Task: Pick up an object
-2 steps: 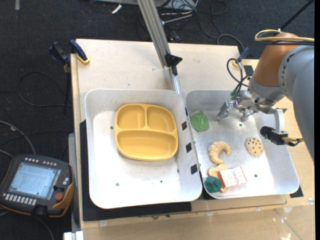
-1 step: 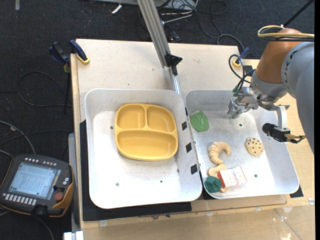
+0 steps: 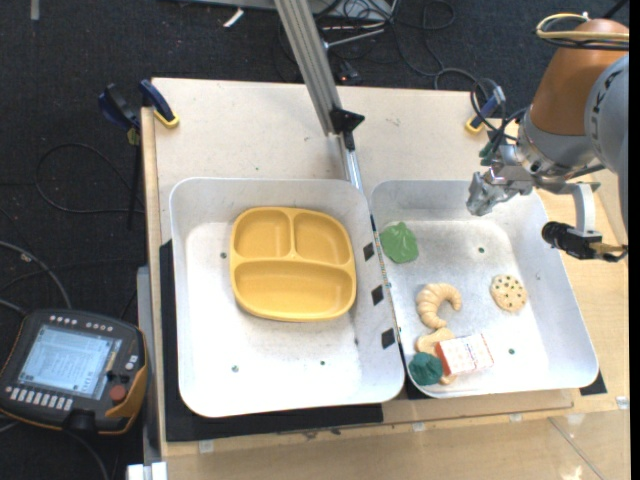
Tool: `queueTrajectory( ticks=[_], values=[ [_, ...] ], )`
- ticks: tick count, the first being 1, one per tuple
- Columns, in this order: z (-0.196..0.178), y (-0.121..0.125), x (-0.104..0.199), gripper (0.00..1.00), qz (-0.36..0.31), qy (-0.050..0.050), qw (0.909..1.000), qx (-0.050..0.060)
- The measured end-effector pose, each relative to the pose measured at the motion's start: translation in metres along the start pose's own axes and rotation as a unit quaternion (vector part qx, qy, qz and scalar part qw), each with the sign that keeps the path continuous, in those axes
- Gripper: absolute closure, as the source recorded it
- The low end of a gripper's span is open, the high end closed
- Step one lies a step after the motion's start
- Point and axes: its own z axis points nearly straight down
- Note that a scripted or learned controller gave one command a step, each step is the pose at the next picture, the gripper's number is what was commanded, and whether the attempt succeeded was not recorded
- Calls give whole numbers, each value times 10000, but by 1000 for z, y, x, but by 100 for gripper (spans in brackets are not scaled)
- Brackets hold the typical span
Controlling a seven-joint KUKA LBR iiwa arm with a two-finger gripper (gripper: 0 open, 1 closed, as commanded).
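Camera view, counts: two white bins side by side on the desk (image 3: 250, 103); the left bin (image 3: 200, 368) bears one yellow divided plate (image 3: 293, 264); the right bin (image 3: 560, 338) bears five small things.
Small things: one green leafy piece (image 3: 399, 242), one croissant (image 3: 437, 303), one chocolate-chip cookie (image 3: 508, 292), one red-and-white box (image 3: 466, 354), one dark green piece (image 3: 426, 368) touching the box's left end.
Also on the scene: two blue-and-yellow clamps at the desk's far corners, one teach pendant (image 3: 70, 368) on the floor at lower left.
Pincer place: the pincer (image 3: 486, 194) hangs over the far edge of the right bin, toward its right half.
Objects against pincer: the green leafy piece lies nearest, to its left and nearer the camera; the cookie lies nearer the camera, slightly right; croissant, box and dark green piece lie well apart, at the bin's near side.
Pincer state: nothing shows between its tips, and it touches no object; how far it is open I cannot tell.
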Motion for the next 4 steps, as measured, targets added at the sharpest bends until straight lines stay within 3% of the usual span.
queueTrajectory(
  ticks=[2, 3, 4],
  values=[
    [-116, -12, -2, 100, 5, -6, 10000, -3],
    [-125, -11, -1, 100, 5, 3, 10000, 21],
    [-124, -33, 38, 100, 3, 5, 10000, 36]
  ],
)
